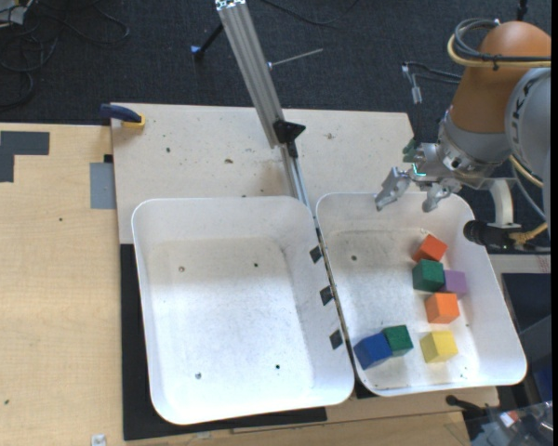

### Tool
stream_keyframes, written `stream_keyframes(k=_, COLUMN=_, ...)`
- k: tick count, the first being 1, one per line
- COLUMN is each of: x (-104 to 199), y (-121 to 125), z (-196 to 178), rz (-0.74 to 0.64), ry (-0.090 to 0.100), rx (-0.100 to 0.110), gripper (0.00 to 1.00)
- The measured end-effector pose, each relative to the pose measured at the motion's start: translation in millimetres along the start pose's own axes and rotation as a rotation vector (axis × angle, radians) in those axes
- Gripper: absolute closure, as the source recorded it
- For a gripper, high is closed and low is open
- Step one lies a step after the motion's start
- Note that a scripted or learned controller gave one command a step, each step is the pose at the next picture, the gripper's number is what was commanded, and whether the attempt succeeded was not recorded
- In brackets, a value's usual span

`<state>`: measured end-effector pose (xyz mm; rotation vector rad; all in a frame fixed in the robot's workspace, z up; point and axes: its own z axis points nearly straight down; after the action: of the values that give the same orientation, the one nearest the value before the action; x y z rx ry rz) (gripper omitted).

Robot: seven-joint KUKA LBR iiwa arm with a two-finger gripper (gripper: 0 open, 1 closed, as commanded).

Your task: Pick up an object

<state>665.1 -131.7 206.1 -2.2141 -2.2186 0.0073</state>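
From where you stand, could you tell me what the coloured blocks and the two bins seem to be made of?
The blocks, such as the yellow block and the blue block, look like painted wood or foam: matte, flat colour, crisp edges. The bins look like thin white moulded plastic, with rounded corners, a rolled rim and a soft sheen.

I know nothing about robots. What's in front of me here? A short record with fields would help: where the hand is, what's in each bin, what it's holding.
arm: grey arm with orange band, reaching in from the right
hand: two-finger hand, fingers spread, above the far rim of the right white bin
held: nothing between the fingers
right bin contents: orange-red cube, dark green cube, purple cube, orange cube, yellow cube, small green cube, blue cube
left white bin: no cubes seen
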Motion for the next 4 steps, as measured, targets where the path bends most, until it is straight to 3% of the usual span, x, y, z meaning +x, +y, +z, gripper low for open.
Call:
stream_keyframes(k=1, x=0, y=1, z=-3, rz=-0.004, ry=-0.002, rx=-0.005, gripper=0.00)
stream_keyframes(k=2, x=-3, y=-9, z=50, rz=0.002, ry=-0.001, rx=0.000, gripper=0.00)
stream_keyframes(k=3, x=1, y=0, z=105, rz=-0.003, ry=-0.001, rx=0.000, gripper=0.00)
stream_keyframes(k=4, x=3, y=0, z=116, rz=-0.004, ry=-0.001, rx=-0.004, gripper=0.00)
